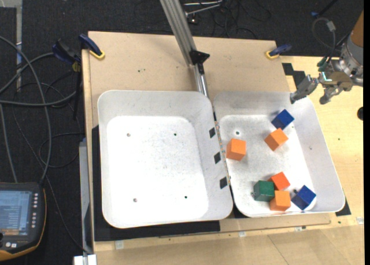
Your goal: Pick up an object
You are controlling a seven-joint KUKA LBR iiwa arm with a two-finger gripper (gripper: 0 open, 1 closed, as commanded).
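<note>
While the end effector (315, 89) hangs above the right bin's (324, 159) far right corner, fingers spread and gripping nothing, the nearest blue cube (282, 118) lies just down-left of it inside that bin.

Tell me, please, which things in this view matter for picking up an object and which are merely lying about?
For the job: gripper, fingers spread, above the right bin's far corner; blue blocks; orange blocks; green block.

Lying about: left bin; clamps; pendant; cables.
</note>
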